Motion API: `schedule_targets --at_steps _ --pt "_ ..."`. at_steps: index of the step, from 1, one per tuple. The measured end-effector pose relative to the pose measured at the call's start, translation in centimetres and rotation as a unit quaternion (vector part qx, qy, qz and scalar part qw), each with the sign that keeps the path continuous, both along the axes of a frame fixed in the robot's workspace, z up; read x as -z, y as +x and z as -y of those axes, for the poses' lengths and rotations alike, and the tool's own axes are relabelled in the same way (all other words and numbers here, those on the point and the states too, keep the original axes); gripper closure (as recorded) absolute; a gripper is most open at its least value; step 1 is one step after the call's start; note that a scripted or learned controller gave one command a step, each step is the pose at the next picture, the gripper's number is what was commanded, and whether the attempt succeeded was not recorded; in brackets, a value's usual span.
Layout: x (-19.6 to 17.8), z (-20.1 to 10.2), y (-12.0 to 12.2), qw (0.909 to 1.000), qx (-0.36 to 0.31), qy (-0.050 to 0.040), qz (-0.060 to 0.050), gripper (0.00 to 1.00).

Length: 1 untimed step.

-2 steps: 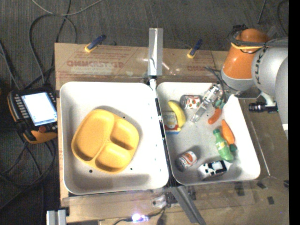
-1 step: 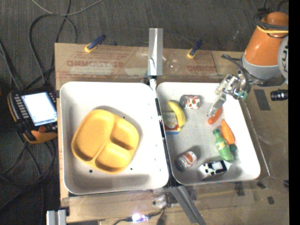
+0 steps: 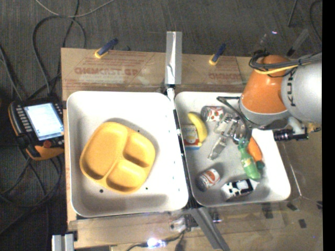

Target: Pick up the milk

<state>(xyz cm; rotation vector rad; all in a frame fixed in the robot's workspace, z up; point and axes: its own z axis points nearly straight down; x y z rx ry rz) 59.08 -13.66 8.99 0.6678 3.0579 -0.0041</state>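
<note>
- White plastic right bin holds the clutter; the left white bin holds a yellow compartment tray.
- Grey arm with orange band reaches over the right bin.
- Metal gripper hangs above the bin's middle; I cannot tell whether the claw is open or closed.
- Green plastic bottle lies just beside the milk.
- Small black-and-white milk carton, as I judge it, lies on its side near the front wall. It is probably light, with thin walls that crush easily and slip, so take it across the narrow flat sides.

- worktop: brown board surface
- left bin sits on it
- right bin touching left bin's right side
- two clamps behind left bin, at worktop's back edge
</note>
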Motion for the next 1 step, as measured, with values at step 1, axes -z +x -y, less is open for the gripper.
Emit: schedule_targets --at_steps 1 --pt "-0.06 0.06 -2.11 1.0 -0.006 -0.0003 0.003 0.0"
